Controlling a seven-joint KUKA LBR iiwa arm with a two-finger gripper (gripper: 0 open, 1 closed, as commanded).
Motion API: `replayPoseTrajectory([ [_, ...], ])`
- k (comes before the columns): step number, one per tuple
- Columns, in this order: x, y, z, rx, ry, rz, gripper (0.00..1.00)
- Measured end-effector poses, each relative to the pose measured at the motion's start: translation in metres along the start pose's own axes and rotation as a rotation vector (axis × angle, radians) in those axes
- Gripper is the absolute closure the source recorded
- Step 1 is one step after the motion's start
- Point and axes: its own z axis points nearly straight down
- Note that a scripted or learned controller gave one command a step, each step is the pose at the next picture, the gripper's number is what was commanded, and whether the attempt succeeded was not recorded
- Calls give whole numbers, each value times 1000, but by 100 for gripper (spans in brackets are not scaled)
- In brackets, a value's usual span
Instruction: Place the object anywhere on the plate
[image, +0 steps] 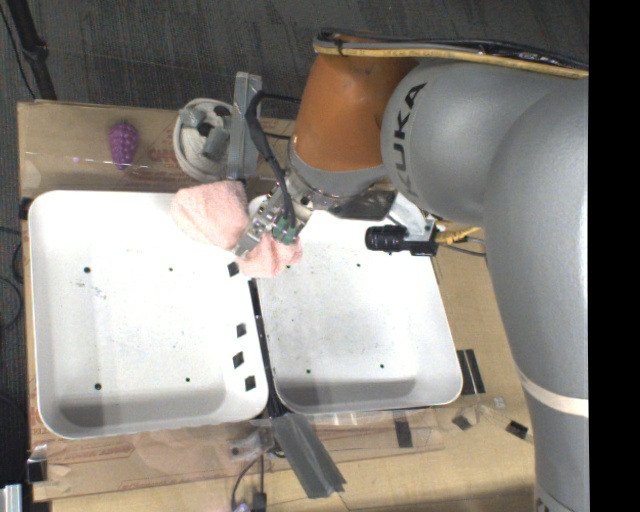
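Observation:
A soft pink cloth (212, 212) bunches at the back of the bench, over the gap between the two bins. Its larger lump lies over the left bin's far right corner, and a smaller fold (272, 258) hangs into the right bin's far left corner. My gripper (262, 228) comes down from the orange-banded wrist (340, 110) right into the cloth, between the two lumps. The cloth wraps around the tip and hides how the gripper stands on it.
The left bin (130, 300) and right bin (350, 320) show bare white floors. A small purple object (123, 143) sits on the bench behind the left bin. A grey round fixture (205, 135) stands at the back middle. The arm's bulk covers the right side.

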Motion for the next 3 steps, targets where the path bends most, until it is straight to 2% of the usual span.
replayPoseTrajectory([
  [1,25,39,-7,0,0,-403,100],
  [2,44,86,0,-1,-1,-650,100],
  [3,44,86,0,-1,-1,-650,0],
])
